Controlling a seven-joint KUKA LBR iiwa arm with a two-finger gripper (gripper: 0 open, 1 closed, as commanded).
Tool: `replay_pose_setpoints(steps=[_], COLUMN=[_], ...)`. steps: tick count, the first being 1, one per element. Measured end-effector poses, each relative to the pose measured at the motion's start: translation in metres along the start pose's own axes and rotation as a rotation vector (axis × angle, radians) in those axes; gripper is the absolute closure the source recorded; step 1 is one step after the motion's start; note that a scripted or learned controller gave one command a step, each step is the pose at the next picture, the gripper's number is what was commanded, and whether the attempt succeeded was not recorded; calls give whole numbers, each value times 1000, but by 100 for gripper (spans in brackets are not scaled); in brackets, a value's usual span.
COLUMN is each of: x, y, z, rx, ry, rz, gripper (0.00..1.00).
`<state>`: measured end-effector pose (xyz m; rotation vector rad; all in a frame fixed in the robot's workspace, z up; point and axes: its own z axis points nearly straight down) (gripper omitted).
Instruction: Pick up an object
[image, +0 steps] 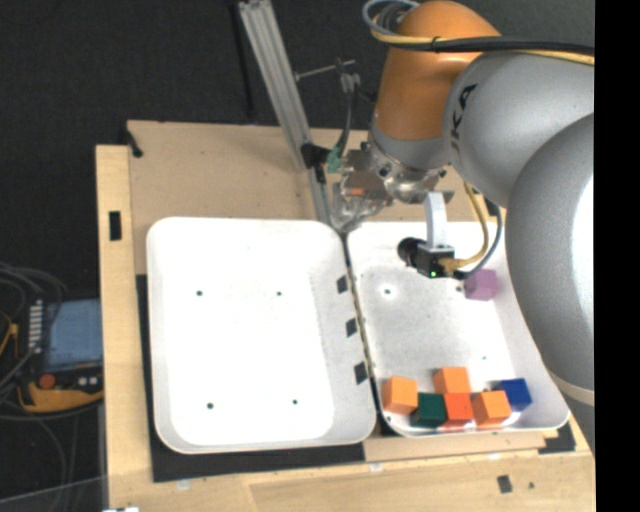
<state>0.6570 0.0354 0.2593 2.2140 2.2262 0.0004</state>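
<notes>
The gripper (352, 212) hangs over the far end of the ridge between the two bins; whether its jaws are apart or together I cannot tell. The left bin (170, 400) offers open floor. In the right bin (500, 310), blocks (455, 398) crowd the near rim, orange, green and blue, and a purple block (482, 285) sits near the right wall. Dark letters on the arm (520, 110) are partly visible, unreadable.

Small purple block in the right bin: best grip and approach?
Take the small purple block from straight above, across its two free flat faces. It sits alone by the right white bin's far-right wall, clear of the clustered orange, green and blue cubes, so a top-down pinch parallel to that wall looks least obstructed.
</notes>
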Motion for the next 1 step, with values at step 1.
replay_pose_setpoints(steps=[1], x=[55], y=[-7], z=[13], rx=[3], ry=[1], rz=[-1], gripper=[100])
